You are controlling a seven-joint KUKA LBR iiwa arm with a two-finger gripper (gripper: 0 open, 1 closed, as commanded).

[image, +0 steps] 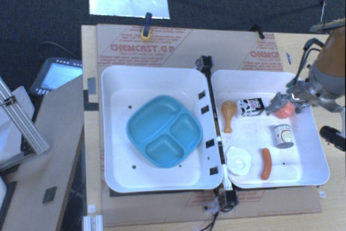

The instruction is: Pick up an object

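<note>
In the right bin [311, 140], my gripper [285, 101] hangs low at the far right side, directly over a salmon-pink object [286, 111] that shows just beneath it. Whether the pink object is held is unclear from this angle. A small black-and-white carton [251, 106] lies just left of the gripper. In front of it stands a small can [283, 136]. A tan drumstick [228, 113] lies near the bin's left wall, with a fried egg [238, 160] and a red sausage [265, 163] at the front.
The left bin [116, 116] holds a blue divided plate [164, 131]. A black clipped divider [212, 116] runs between the two bins. The arm's grey body with its orange band [331, 70] rises at the right edge.
</note>
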